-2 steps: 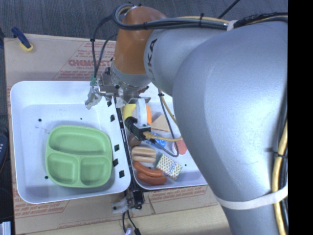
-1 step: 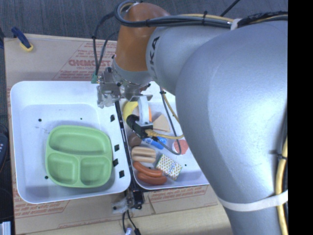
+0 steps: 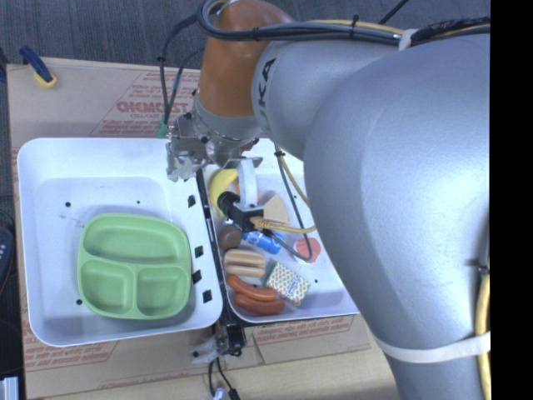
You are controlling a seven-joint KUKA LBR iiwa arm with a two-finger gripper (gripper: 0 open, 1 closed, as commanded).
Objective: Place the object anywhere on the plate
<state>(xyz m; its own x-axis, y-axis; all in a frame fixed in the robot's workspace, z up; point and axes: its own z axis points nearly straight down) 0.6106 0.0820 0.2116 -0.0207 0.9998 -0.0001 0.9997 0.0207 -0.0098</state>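
gripper (image 3: 185, 163): up at the far end of the seam where the two bins meet, hanging off the orange-banded wrist; honestly can't tell if it's open or closed, or whether it has anything
yellow piece (image 3: 221, 186): closest thing to the gripper, just beside it toward the near right; rounded, sits at the far end of the pile
pile of food pieces (image 3: 258, 261): all in the right bin, packed along its left side; can't tell which one is the one to pick
tan wedge (image 3: 276, 210): right of the yellow piece, triangular
blue piece (image 3: 265, 242): small, mid-pile, below the wedge
bun (image 3: 244, 262): pale with brown stripes, hard against the seam side
red sausage (image 3: 254, 295): curved, nearest the front wall, just under the bun
checkered packet (image 3: 288, 283): touching the sausage on its right
orange disc (image 3: 309, 248): off to the right, partly under the arm
green plate (image 3: 133, 265): three compartments, rounded corners, flat in the left bin; well apart from the gripper, toward the near left across the seam
left bin (image 3: 37, 165): plenty of bare white floor behind the plate and on its left; plate's near edge sits close to the front wall
right bin (image 3: 331, 286): crowded; the big grey arm covers most of its right half
cardboard (image 3: 100, 98): under both bins, showing at the back and front
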